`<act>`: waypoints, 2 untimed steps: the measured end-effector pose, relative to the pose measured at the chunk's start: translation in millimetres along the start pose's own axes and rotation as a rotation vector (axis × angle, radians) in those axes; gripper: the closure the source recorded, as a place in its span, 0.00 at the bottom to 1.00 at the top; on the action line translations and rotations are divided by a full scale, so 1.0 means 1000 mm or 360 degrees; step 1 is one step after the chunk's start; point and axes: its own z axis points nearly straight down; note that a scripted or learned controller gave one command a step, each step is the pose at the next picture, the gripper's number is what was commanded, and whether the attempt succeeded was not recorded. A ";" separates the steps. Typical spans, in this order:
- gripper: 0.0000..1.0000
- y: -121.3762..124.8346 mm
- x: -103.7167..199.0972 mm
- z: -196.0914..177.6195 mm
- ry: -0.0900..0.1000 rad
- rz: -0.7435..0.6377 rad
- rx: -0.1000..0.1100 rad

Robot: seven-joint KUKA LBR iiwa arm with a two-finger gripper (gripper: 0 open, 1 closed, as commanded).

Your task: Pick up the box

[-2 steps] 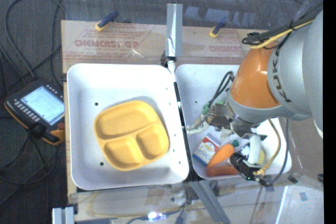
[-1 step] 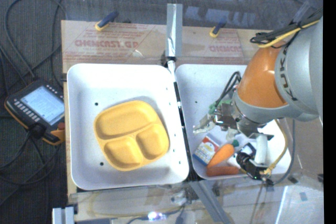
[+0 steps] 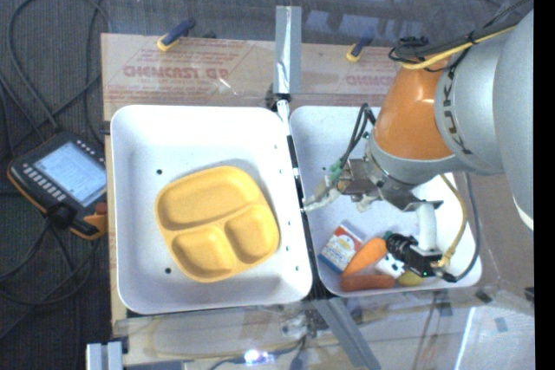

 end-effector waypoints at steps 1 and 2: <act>0.00 -0.028 -0.018 0.000 0.0002 -0.0058 0.0001; 0.00 -0.028 -0.021 -0.086 -0.0001 0.0261 -0.0002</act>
